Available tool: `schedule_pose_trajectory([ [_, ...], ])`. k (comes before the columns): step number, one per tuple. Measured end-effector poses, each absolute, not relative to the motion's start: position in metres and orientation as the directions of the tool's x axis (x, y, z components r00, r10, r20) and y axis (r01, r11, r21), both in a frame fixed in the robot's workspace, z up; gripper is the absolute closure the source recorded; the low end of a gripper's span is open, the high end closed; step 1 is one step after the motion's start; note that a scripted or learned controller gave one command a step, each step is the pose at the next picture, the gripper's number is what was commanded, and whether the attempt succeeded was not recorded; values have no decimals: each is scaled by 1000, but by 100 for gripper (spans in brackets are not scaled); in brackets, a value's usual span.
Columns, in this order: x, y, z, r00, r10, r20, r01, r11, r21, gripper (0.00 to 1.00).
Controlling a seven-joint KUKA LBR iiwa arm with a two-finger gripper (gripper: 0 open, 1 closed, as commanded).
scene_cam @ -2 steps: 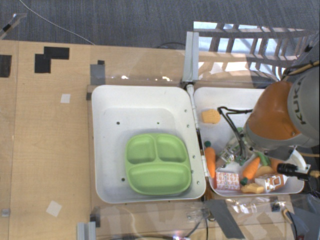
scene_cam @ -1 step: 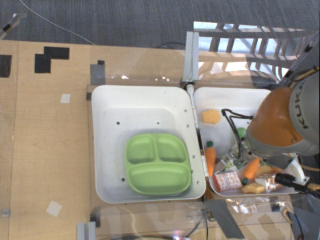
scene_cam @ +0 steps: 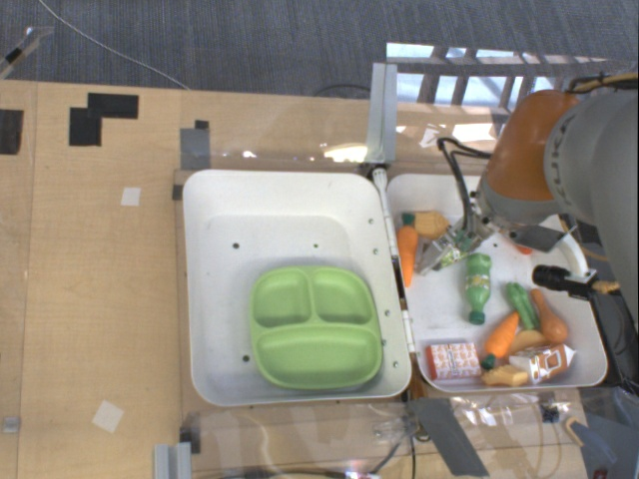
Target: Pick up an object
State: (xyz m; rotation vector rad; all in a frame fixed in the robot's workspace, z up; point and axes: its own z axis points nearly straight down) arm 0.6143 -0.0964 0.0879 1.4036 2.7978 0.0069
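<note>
While my gripper [scene_cam: 439, 254] hangs low in the right bin [scene_cam: 589, 372], at its 10 o'clock corner, I cannot tell its state. Crowded there are a carrot [scene_cam: 407, 250] and green bottle [scene_cam: 478, 285]; it may bump both and lift nothing.

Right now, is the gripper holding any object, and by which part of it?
It cannot be told. The gripper is low in the right bin, beside the carrot and the green bottle, but nothing shows clearly between its fingers.
</note>
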Motion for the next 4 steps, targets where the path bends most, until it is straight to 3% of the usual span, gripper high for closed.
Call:
schedule_pose_trajectory([
  [1,617,-95,101,-605,796,-14,796,606,14,100],
  [2,652,-62,251,-520,854,-12,854,520,19,100],
  [3,670,-40,245,-552,834,-5,834,552,7,100],
  [4,672,-39,258,-559,829,-11,829,559,12,100],
])
